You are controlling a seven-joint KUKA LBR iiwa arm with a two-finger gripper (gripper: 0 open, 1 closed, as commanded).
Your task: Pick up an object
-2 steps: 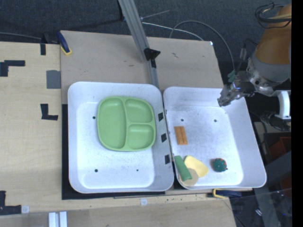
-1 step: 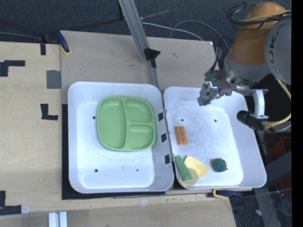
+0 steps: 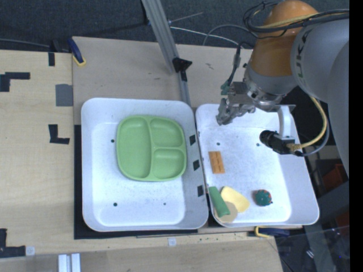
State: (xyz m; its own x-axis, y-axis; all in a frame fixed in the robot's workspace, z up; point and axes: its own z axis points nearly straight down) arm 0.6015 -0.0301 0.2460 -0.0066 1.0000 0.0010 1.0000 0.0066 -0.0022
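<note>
The gripper (image 3: 225, 117) hangs over the far left corner of the right bin (image 3: 295, 177), under the orange-banded wrist. Nothing shows between its fingers. In that bin lie a flat orange block (image 3: 216, 162) near the left wall, a green stick (image 3: 218, 202) and a pale yellow piece (image 3: 234, 199) at the front left corner, and a small teal ball with a red spot (image 3: 262, 197) toward the front. All of these sit well forward of the gripper.
The left bin (image 3: 99, 169) holds a green divided plate (image 3: 151, 147). A metal pole (image 3: 164, 33) slants down to the bins' far edge. A black camera or fitting (image 3: 275, 141) hangs off the arm above the right bin.
</note>
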